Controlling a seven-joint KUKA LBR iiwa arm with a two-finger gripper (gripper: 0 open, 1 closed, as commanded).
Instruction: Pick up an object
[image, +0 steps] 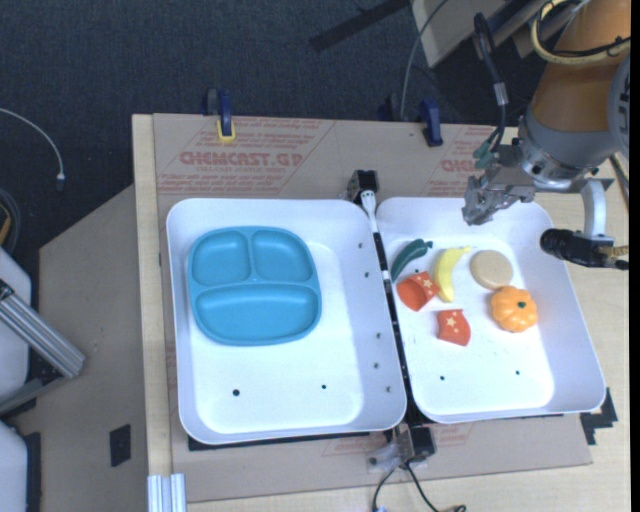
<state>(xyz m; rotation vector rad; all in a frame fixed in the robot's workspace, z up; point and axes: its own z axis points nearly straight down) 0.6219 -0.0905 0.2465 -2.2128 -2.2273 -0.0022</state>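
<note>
In the right bin (570, 360), near its middle, lie six small toy foods close together. The yellow banana (448, 271) is the long one. It lies almost straight up and down the picture, one tip toward 12 o'clock, leaning a bit to 1 o'clock, the other toward 6 o'clock. At 9 o'clock from it, the green pepper (408, 256) slants from 1 o'clock down to 7 o'clock. A red piece (416, 291) sits just under the pepper and touches the banana's lower end. A second red piece (453, 327) lies at 6 o'clock from the banana, a little apart. The round tan cookie (491, 268) is just beside the banana at 3 o'clock. The orange pumpkin (514, 308) sits at 5 o'clock from the cookie.

The gripper (484, 207) hangs over the far part of the right bin, at 1 o'clock from the banana, with nothing between its fingers. I cannot tell if it is open or closed.

The left bin (200, 400) holds a blue plate (255, 285) with three parts.
</note>
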